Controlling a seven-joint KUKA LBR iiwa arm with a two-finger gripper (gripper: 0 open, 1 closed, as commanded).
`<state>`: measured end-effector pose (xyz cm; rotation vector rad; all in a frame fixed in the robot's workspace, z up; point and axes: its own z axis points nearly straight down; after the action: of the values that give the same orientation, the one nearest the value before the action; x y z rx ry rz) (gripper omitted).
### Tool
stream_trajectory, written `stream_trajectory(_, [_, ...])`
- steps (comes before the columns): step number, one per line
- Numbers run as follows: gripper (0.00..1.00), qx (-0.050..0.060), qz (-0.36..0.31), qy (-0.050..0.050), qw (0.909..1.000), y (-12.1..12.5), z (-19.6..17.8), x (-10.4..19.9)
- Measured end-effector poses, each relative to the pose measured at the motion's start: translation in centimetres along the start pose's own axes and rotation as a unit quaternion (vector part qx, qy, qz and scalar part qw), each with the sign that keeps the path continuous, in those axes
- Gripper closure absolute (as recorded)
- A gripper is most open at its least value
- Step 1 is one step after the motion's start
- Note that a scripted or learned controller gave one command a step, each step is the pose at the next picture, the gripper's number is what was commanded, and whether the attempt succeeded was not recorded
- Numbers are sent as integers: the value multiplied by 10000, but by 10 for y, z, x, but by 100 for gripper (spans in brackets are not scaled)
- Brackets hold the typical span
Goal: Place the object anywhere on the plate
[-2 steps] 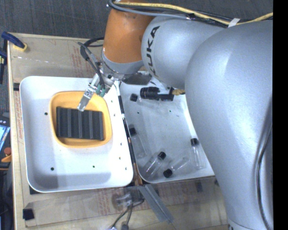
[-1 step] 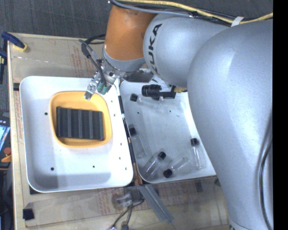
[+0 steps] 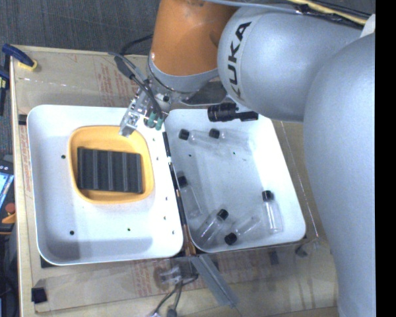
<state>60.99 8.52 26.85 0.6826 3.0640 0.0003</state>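
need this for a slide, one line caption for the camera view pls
KUKA arm's gripper over the yellow plate in the left bin; clear vials lie in the right bin.

- Single fixed camera sitting above the tabletop (image 3: 86, 78), looking down at a slant.
- Framing both bins closely: left bin (image 3: 46, 230), right bin (image 3: 287, 203).
- Arm (image 3: 284, 58) entering from the right.

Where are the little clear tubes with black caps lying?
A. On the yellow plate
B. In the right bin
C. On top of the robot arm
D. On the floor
B: the clear tubes lie scattered on the floor of the right bin, while the yellow plate sits in the left bin.
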Motion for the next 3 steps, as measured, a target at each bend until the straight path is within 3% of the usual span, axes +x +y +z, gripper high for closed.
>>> stream_trajectory(1, [100,-2,-1183,-5,9930,17,0,-31])
stream_trajectory(2, [100,-7,-2453,-12,9694,26,-49,17])
stream_trajectory(3, [100,-7,-2461,-29,9692,26,-60,16])
